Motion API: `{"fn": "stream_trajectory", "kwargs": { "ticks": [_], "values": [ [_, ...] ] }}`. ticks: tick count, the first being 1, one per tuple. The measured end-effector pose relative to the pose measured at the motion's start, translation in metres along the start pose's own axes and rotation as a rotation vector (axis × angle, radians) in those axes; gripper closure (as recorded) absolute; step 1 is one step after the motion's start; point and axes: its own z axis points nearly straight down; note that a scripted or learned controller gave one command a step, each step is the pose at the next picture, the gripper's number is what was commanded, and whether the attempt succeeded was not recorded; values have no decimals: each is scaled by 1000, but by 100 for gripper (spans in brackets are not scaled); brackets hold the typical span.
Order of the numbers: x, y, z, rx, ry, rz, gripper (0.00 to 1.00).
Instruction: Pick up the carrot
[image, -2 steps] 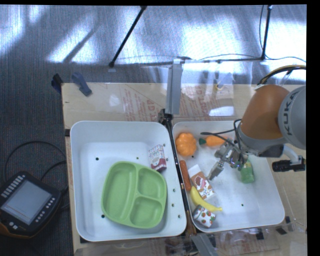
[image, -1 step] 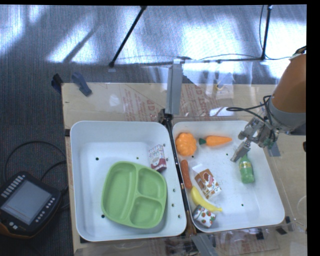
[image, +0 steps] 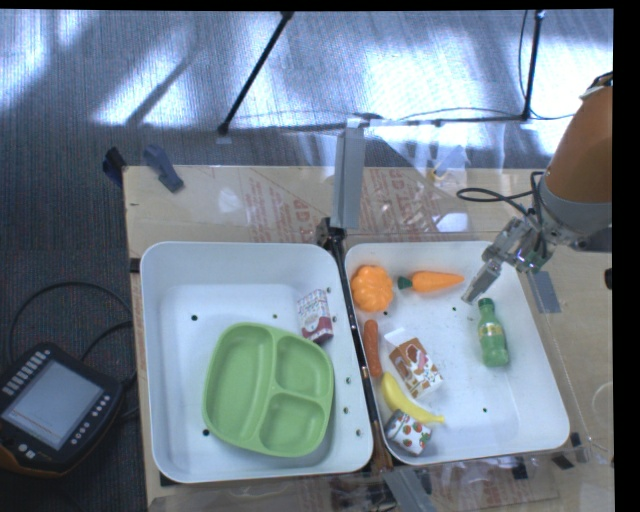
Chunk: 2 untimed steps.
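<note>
The carrot (image: 432, 282), orange with a green stem end pointing left, lies flat near the back wall of the right bin (image: 530, 420). My gripper (image: 506, 293) hangs over the back right part of that bin, just right of the carrot's tip and above a green bottle (image: 491, 335). Its fingers are spread: one finger (image: 476, 285) slants down towards the carrot's tip, the other sits further right. Nothing is between them. The carrot rests untouched.
A small orange pumpkin (image: 372, 288) lies just left of the carrot. A red sausage (image: 372, 346), a juice carton (image: 416, 366), a banana (image: 408, 400) and a printed cup (image: 408, 432) fill the bin's left side. The left bin (image: 170, 300) holds a green divided plate (image: 268, 390) and a small carton (image: 316, 315).
</note>
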Motion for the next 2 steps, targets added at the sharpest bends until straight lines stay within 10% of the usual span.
{"fn": "stream_trajectory", "kwargs": {
  "ticks": [1,2],
  "values": [
    [-8,0,39,-1,0,-390,0],
    [-10,1,30,-5,-2,-386,100]
  ]
}}
